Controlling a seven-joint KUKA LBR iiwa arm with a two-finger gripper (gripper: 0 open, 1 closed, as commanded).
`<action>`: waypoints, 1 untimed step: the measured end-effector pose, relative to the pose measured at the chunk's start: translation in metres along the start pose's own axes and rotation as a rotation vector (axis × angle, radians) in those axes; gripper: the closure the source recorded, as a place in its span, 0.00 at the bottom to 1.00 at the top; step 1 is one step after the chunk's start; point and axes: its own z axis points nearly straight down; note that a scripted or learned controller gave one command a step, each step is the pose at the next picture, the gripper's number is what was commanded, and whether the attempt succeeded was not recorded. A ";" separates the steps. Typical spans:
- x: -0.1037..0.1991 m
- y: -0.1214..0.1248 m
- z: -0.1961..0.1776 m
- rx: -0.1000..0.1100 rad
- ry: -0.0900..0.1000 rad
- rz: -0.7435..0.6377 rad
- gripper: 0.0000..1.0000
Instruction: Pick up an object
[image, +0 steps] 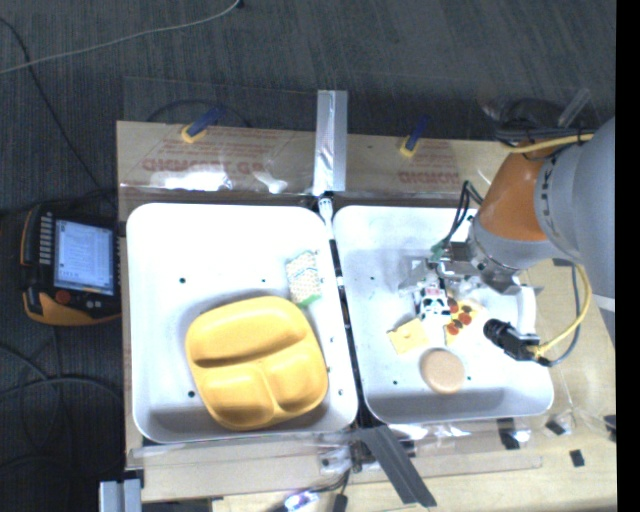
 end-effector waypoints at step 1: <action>0.001 0.000 -0.008 0.002 0.003 -0.001 1.00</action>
